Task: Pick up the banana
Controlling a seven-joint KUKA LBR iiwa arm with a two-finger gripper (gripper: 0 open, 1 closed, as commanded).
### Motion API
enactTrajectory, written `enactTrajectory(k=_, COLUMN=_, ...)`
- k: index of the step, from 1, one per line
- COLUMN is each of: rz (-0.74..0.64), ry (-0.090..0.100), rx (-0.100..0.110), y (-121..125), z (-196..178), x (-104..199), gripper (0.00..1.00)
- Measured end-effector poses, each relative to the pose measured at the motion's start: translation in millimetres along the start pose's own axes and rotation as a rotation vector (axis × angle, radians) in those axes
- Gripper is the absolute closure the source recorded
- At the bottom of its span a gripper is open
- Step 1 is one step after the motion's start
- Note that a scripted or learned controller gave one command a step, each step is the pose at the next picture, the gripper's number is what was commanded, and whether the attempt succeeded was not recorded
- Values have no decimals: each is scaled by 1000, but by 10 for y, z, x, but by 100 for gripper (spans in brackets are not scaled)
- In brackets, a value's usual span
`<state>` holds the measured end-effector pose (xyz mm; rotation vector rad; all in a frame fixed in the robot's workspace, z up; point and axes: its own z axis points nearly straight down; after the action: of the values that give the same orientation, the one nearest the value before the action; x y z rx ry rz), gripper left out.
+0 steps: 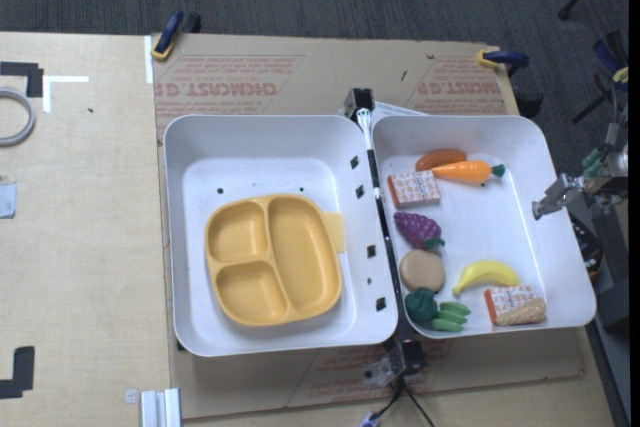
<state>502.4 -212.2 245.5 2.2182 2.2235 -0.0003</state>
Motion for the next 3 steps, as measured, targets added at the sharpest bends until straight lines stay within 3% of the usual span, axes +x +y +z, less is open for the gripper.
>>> enactTrajectory(k=1, rz=-110, ry=1, rx=1, y=-248, z=1289, x=435, gripper=0)
enactTrajectory(k=2, rz=-494, ry=2, rx=0, y=-245, z=1531, x=700, gripper=0)
enactTrajectory(k=3, rz=-492, ry=-1, rx=-5, y=-224, z=1429, x=697, gripper=100)
